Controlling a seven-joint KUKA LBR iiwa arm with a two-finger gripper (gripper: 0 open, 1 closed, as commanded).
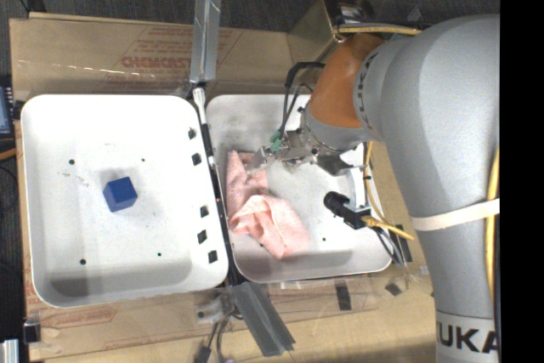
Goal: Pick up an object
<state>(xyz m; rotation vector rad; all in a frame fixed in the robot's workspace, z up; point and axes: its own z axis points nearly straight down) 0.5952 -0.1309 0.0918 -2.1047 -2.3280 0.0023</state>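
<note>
A crumpled pink cloth (259,208) lies along the left side of the right bin (340,263). A small blue cube (120,193) rests in the left bin (51,123), left of its middle. My gripper (274,150) reaches down from the orange-banded wrist into the right bin, right at the cloth's upper edge. Its metal parts crowd together there and hide how the fingertips stand. I see nothing lifted off the bin floor.
A metal divider with black clips (204,183) runs between the two bins. A black fitting with a yellow cable (344,211) sits over the right bin's right part. The large grey arm (442,166) covers the right side of the bench.
</note>
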